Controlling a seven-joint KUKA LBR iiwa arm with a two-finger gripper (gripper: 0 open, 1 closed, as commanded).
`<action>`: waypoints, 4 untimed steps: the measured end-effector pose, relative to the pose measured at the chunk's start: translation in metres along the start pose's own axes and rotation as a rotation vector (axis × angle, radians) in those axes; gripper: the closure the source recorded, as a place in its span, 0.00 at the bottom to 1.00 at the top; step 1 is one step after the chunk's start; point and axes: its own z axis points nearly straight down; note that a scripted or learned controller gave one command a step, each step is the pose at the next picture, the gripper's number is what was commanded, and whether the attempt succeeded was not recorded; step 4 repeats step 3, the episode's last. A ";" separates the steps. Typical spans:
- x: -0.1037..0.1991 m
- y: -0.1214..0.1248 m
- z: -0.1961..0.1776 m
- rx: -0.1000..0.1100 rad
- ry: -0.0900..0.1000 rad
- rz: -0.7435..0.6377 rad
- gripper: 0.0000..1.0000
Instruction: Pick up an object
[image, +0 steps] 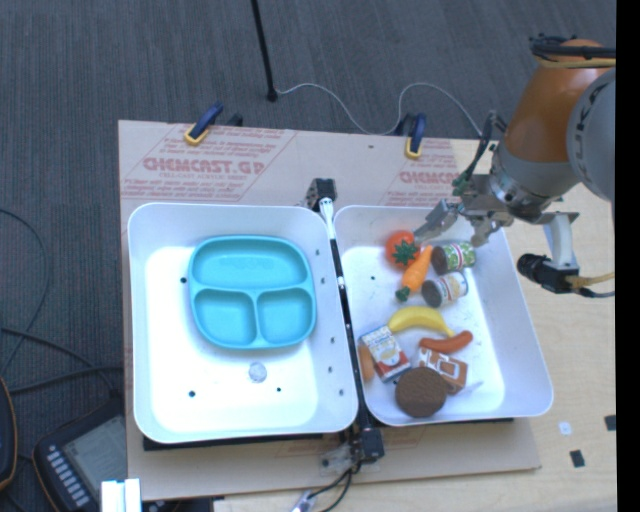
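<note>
The right bin (520, 330) holds several toy foods. A red tomato (401, 245) and an orange carrot (416, 270) lie near its far left. Beside them are a green-labelled can (456, 257) and a second small can (445, 290). Nearer the front lie a yellow banana (420, 320), a red sausage (446, 342), a small red carton (383, 352) and a brown round patty (420, 393). My gripper (458, 226) hovers over the bin's far side, just above the green-labelled can, fingers spread open with nothing between them.
The left bin (160, 300) carries a blue divided plate (252, 292). A black and white divider bar (335, 280) runs between the bins. Clamps (414, 135) and cables sit at the board's far edge. A black fitting (545, 268) juts out right of the bin.
</note>
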 end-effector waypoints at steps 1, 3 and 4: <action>0.033 -0.002 0.129 -0.006 -0.001 0.000 0.00; 0.086 -0.066 0.032 -0.001 0.001 -0.001 1.00; 0.086 -0.066 0.032 -0.001 0.001 -0.001 1.00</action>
